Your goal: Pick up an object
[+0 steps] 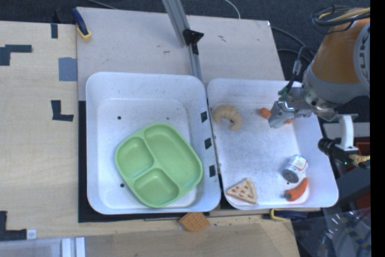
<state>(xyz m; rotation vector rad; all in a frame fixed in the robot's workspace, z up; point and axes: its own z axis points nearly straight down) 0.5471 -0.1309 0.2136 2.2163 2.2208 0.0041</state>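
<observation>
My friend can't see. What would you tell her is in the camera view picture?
A robot gripper hangs low over the right white bin, next to a small orange thing. That bin also has a croissant, a can, a pizza slice and a chili pepper; the left bin holds a green divided plate.

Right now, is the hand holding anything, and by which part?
It cannot be told. The hand is low in the right bin, beside a small orange thing, but no grip on it shows.
</observation>
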